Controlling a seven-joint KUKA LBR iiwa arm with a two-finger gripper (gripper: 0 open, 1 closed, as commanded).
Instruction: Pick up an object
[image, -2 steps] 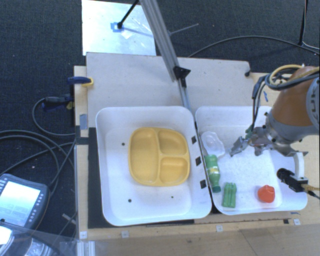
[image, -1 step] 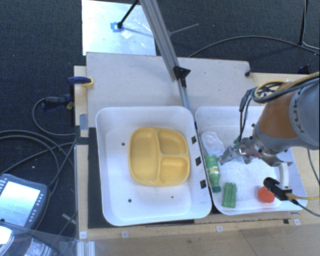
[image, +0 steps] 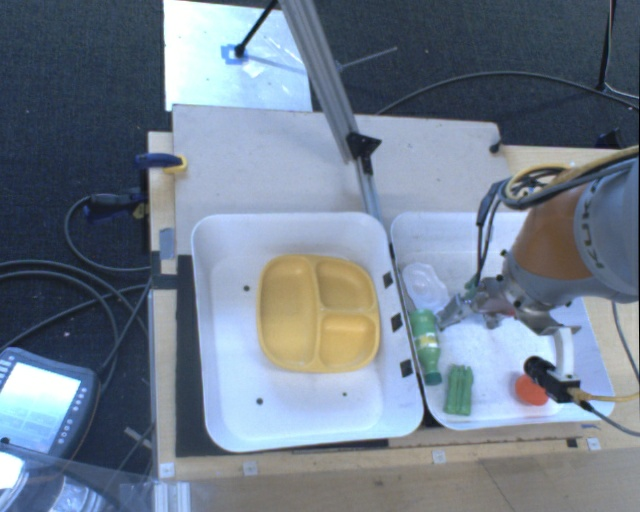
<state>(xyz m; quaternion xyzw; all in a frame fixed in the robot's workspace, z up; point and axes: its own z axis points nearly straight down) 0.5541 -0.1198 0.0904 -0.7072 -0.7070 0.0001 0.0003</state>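
While the hand (image: 470, 305) hovers, open floor lies beside the green block (image: 459, 389).

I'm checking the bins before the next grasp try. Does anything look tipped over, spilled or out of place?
Nothing looks spilled or broken. The green bottle lies on its side along the right bin's left wall, and the green block lies flat near it. The yellow divided plate sits flat in the left bin, slightly turned.

Grey arm (image: 585, 235) reaching from right, wrist bent down
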